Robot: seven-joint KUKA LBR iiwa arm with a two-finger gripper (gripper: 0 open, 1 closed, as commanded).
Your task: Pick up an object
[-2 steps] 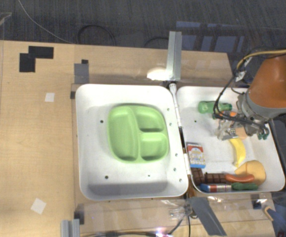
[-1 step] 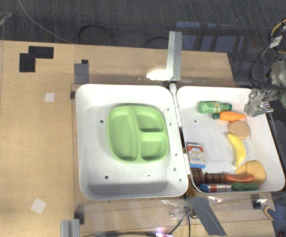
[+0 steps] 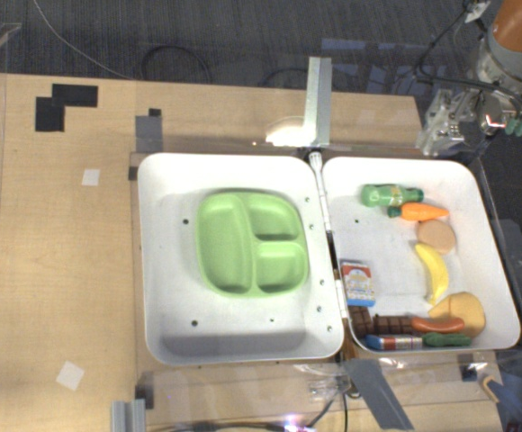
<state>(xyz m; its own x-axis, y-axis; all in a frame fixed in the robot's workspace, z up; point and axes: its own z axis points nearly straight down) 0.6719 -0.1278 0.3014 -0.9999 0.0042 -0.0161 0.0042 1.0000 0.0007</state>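
Gripper (image 3: 448, 122) parked beyond right bin (image 3: 477, 184) rim, leaving items unobstructed; finger state cannot be told; nearest below: green bottle (image 3: 390, 194), carrot (image 3: 423, 211)

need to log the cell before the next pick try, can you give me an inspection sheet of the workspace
surface: light wooden bench bearing two shallow white bins, left bin and right bin, side by side.
job's things: in the right bin, a green bottle, orange carrot, tan round piece, yellow banana, small red and blue carton, orange-yellow lump, dark chocolate bar.
clutter: green divided plate in the left bin.
grippers: two-finger gripper raised beyond the right bin's far edge, holding nothing seen.
cables: thin cable on the dark floor.
surroundings: dark carpet.
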